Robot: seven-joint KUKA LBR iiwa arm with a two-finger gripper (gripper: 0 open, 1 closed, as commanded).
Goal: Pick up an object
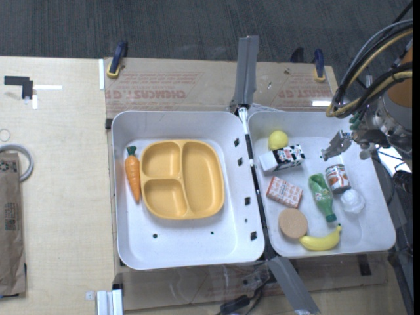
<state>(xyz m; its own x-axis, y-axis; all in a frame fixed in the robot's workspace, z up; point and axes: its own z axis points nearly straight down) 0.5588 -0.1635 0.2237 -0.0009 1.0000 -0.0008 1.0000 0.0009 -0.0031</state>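
Left bin (125, 195): holds a yellow divided plate (182, 178) near its middle; an orange carrot (133, 174) lies just beside the plate's left edge, against the bin wall.
Right bin (384, 231): holds the candidate objects; a lemon (278, 139) and a black-and-white carton (282, 157) toward the back; a red snack box (284, 191) and a tan round disc (293, 224) in the middle; a green bottle (321, 196) beside a red-labelled can (336, 178); a clear cup (352, 201) near the right wall; a banana (321, 239) at the front.
Gripper (341, 144): poised over the back right part of the right bin, near the can; nothing is seen between its fingers; how far apart they stand cannot be told at this size.
Step in hand: judged to be the approach; no object is lifted yet.
Next move: calls for settling on one target, probably the can or bottle nearest below; then a descent centred on it; crowding by neighbours could spoil the closure.
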